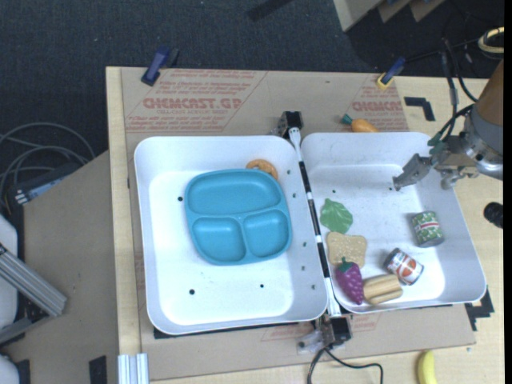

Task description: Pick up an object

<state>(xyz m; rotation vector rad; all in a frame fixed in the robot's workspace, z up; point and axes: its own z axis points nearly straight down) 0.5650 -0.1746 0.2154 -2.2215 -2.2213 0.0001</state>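
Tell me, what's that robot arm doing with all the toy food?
The robot arm's gripper hangs over the right bin, near its back, and holds nothing right now. Its job is to pick something up. Below it in that bin lie a green leaf, a slice of bread, purple grapes, a hot dog bun and two small cans. The left bin has a blue divided plate and a little pretzel behind it.

Bright, even overhead light fills the scene, and the two shallow white plastic bins (240, 314) look slightly washed out. Shadows are soft and short. Fine detail is mildly blurred and grainy throughout.
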